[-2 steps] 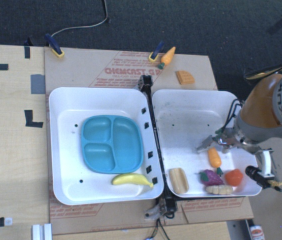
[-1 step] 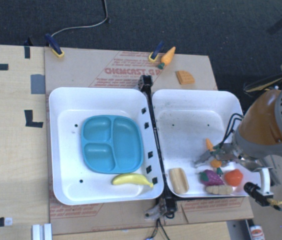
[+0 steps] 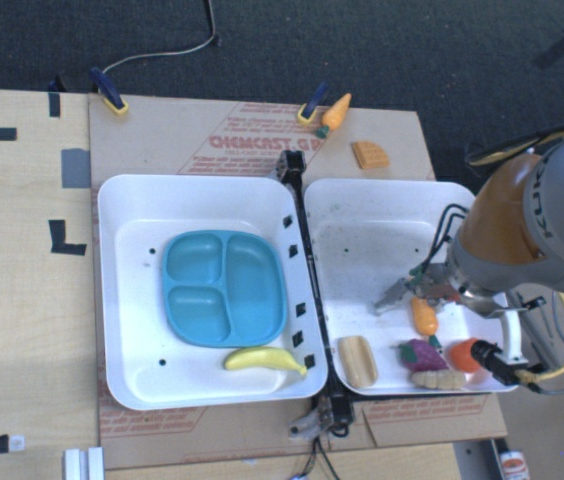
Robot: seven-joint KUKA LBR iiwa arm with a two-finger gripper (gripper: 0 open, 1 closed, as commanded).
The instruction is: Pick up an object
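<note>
Two shallow white bins sit side by side on the cardboard-covered surface. The left white bin carries a blue divided plastic plate, with a yellow toy banana at the plate's five o'clock. In the right white bin, the grey end effector hangs low near a small orange toy carrot, which lies at its four o'clock. Whether its fingers are apart or together cannot be told, and nothing is seen held. A tan toy bread roll, a purple toy cluster and a red-orange toy piece line the near wall. Judged so, the pick remains undone: grasp and lift are left.
</note>
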